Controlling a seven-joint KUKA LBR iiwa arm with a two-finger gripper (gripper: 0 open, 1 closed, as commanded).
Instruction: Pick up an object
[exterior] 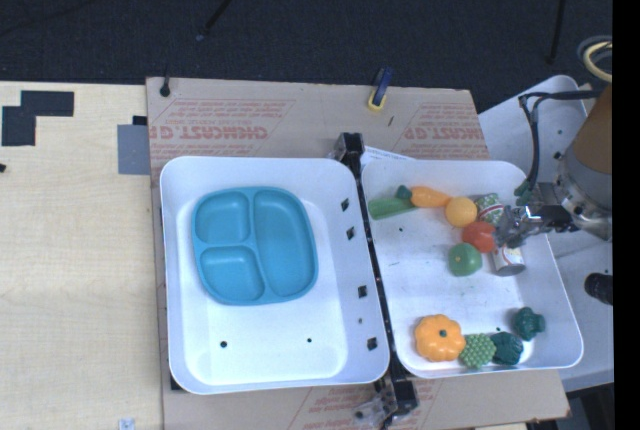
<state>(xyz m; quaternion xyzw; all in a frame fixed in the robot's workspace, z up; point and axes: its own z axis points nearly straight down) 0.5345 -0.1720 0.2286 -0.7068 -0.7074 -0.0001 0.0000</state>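
Two shallow white plastic bins sit side by side at mid-frame. The left bin [190, 338] holds a blue three-compartment plastic tray [254, 246] in its upper half. The right bin [420, 298] holds toy produce: a carrot [420, 198] at upper left, a small orange pumpkin [440, 337] at the bottom, and the gripper [512, 230] at its right edge.

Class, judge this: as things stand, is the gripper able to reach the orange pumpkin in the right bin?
Probably yes. The pumpkin lies uncovered from above, with only a green piece touching its right side; the gripper is nearby.
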